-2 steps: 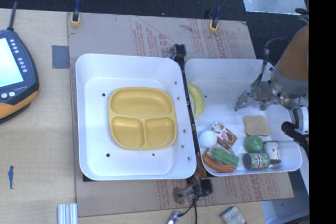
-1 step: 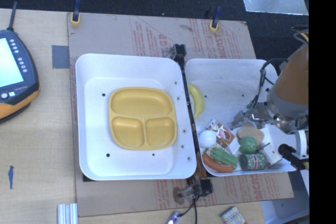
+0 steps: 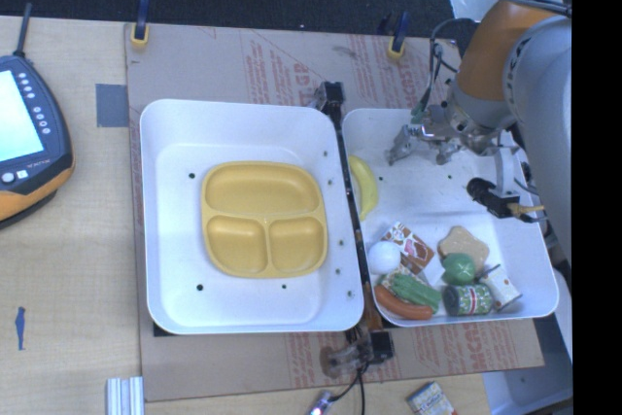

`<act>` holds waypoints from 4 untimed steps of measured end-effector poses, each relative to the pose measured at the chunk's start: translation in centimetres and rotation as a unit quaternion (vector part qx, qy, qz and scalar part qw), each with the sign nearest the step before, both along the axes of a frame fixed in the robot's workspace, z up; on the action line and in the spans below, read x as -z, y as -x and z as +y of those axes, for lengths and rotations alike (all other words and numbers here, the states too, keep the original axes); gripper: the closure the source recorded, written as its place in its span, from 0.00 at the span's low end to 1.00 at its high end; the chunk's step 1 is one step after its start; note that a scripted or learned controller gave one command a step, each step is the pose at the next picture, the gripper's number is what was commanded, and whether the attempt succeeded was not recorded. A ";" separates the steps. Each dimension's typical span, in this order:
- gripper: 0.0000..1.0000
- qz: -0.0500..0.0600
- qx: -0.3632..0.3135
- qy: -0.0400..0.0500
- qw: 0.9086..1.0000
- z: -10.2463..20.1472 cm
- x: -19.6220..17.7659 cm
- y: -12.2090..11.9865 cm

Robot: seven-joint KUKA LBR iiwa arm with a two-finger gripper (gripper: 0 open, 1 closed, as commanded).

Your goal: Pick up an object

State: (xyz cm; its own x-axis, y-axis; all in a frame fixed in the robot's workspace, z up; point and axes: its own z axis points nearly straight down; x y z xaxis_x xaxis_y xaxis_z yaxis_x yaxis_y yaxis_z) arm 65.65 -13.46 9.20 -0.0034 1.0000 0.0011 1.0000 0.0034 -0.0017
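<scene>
Arm (image 3: 505, 63) reaching in from right, claw (image 3: 416, 147) low, fingers spread.

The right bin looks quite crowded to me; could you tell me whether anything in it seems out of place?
The yellow banana rides up the right bin's left wall instead of lying flat. The other toys huddle in its near corner.

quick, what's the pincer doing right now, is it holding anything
Pincer: over the bare far part of the right bin, nothing seen between its tips; open or closed cannot be told.
</scene>
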 end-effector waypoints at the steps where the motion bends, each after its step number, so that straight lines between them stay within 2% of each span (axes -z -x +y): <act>1: 0.00 0.001 0.000 0.002 1.000 4.1 0.0 8.2; 2: 0.00 0.001 -0.002 0.001 1.000 1.6 0.1 17.0; 3: 1.00 0.001 -0.004 0.001 1.000 1.5 -1.0 16.9; 4: 0.00 0.002 -0.005 0.001 1.000 1.5 -1.0 16.9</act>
